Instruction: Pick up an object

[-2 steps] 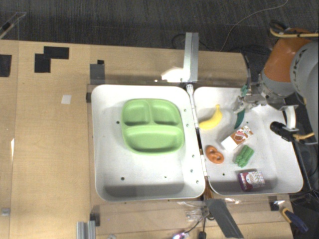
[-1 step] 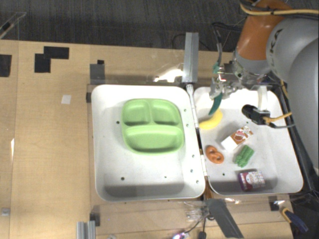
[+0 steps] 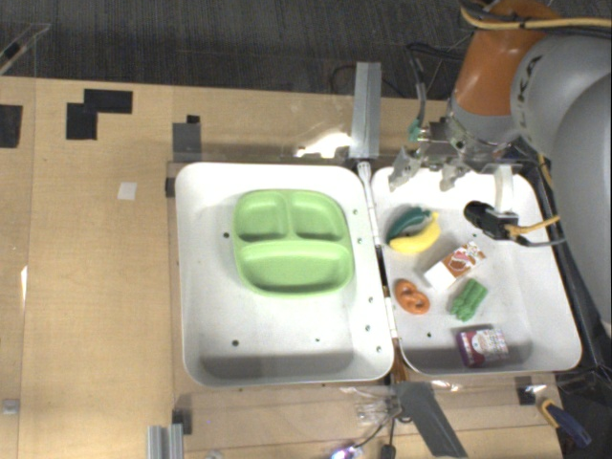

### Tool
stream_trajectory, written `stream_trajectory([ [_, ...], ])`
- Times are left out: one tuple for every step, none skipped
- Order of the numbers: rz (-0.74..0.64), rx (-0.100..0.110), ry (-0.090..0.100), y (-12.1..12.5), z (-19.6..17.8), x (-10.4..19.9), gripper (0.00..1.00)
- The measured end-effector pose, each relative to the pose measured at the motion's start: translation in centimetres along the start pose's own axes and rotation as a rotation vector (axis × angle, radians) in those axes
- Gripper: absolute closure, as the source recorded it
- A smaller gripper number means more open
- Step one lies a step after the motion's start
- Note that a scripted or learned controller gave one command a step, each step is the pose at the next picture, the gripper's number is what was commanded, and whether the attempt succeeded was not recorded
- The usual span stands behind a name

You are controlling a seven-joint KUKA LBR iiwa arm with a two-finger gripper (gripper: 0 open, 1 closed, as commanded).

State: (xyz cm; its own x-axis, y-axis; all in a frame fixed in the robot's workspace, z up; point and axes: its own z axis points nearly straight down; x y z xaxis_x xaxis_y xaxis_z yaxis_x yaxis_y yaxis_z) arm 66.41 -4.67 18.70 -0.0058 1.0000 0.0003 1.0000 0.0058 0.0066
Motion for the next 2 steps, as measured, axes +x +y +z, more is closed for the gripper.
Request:
stream_trajectory([
  [-0.03,-0.001,-0.001,-0.5,9.6,-3.7,0.0],
  [0.08,-0.005,0.001,-2.1,9.7,-4.0,0.0],
])
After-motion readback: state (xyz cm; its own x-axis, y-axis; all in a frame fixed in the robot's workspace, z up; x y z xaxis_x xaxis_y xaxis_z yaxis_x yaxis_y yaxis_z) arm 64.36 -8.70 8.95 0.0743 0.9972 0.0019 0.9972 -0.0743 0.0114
